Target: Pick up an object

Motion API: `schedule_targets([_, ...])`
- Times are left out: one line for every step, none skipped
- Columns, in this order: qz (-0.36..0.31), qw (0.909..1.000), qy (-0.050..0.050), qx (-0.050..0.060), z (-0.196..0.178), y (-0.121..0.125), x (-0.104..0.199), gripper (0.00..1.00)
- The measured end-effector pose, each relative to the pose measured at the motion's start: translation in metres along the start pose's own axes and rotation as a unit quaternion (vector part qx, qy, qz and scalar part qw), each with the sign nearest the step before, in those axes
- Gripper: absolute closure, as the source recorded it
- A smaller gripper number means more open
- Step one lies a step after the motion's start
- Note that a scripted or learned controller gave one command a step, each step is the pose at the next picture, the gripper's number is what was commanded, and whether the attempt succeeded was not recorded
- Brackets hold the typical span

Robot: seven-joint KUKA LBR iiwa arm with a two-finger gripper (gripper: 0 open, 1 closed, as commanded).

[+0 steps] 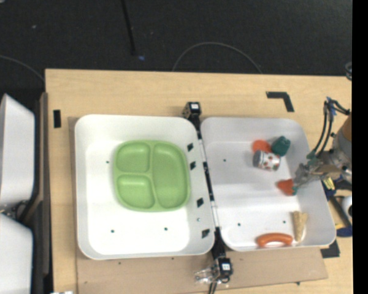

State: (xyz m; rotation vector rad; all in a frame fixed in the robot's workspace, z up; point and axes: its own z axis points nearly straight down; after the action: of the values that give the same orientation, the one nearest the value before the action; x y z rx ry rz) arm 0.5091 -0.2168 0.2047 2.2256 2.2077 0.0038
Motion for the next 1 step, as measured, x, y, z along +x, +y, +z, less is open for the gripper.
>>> schedule_targets([-0.001, 1.0, 0.001, 0.001, -0.0076, 0.0011, -0.0012, 1.0])
